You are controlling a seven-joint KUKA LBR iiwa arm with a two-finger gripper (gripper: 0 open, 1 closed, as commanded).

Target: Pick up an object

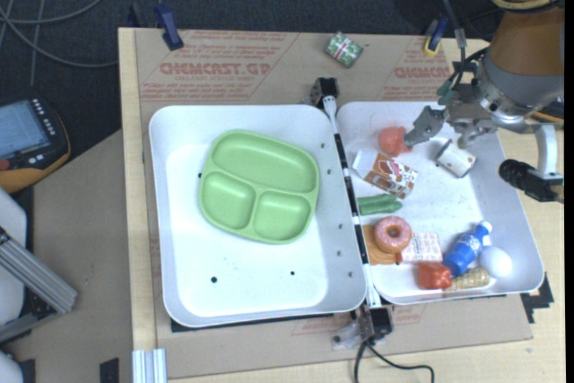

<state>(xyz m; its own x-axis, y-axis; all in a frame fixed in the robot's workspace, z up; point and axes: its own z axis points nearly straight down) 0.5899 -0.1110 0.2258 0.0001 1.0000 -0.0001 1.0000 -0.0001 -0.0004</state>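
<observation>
- The likeliest object for this pick is the small white cylinder (456,160), lying on its side on the floor of the right bin (518,220), just below the gripper (446,130) and slightly toward the arm's side of it.
- To do the step well, in my judgement, the gripper should centre over the cylinder so one finger comes down on each side of its round body, across the short width rather than along its length, then descend straight until the tips nearly meet the bin floor before closing.
- A round thing can roll away from a glancing finger, so an off-centre descent is the main risk.
- The gripper's fingers stand spread apart, with nothing between them; it hovers above the bin and touches no object that I can see.
- Just beyond its far fingertip lies a reddish round object (392,140), and below that a printed snack packet (389,175); both are close enough to be bumped.
- Farther below sit a green pod (378,204), a doughnut (393,235) and a blue bottle (466,248).
- Well away, in the left bin (179,220), rests a green divided plate (258,186).
</observation>
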